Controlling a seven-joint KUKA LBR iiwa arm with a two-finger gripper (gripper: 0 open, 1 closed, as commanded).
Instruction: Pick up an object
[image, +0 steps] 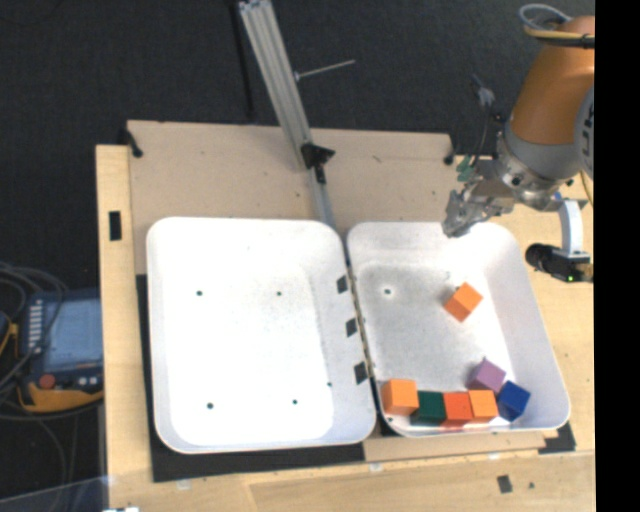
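Well, the end effector (458, 222) hangs over the right bin's (520, 262) far rim, apparently holding nothing (whether it is parted or closed I cannot tell). An orange cube (462, 301) lies apart from the blocks (455, 403) along the near wall.

Gripper (458, 222) over right bin (530, 300) rim, orange cube (462, 301) below.

One fixed camera hangs above the counter (250, 165) and looks down at a slant, far enough back to take in both white bins, the left bin (245, 330) and the right bin (420, 265), side by side, with dark floor beyond. The arm (550, 100) enters from the right edge.
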